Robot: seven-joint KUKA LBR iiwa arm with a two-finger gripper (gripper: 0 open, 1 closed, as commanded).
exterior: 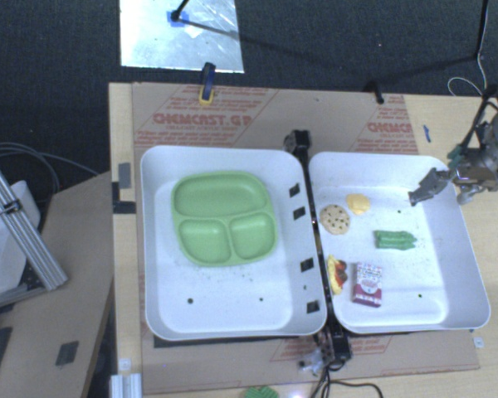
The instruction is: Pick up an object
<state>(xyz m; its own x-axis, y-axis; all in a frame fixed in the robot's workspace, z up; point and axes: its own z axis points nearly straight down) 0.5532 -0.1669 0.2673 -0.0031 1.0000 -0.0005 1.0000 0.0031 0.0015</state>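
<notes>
Camera view has me coming in from the right, my fingers [425,187] hanging over the upper right corner of the right-hand shallow white bin [461,259]. I cannot tell from this slant how far they are spread; they read as one dark grey wedge, and nothing shows between them, so I judge that I carry nothing.

The candidates all lie in that bin, to my left and below me. Nearest is the small yellow rounded piece [358,203], with the round chocolate-chip cookie [335,219] just beside it. The green leafy toy vegetable [395,240] lies alone near the bin's middle. The red and white snack packet [367,284] lies flat lower down, and a yellow and red toy [337,274] sits against the left wall. The left-hand white bin [162,305] bears a pale green divided plastic tray [224,218].

I take this as the approach step: no object reached yet. Next I need to choose one, travel over it, and come down squarely. The green vegetable looks best to me, well apart from its neighbours and the walls.
</notes>
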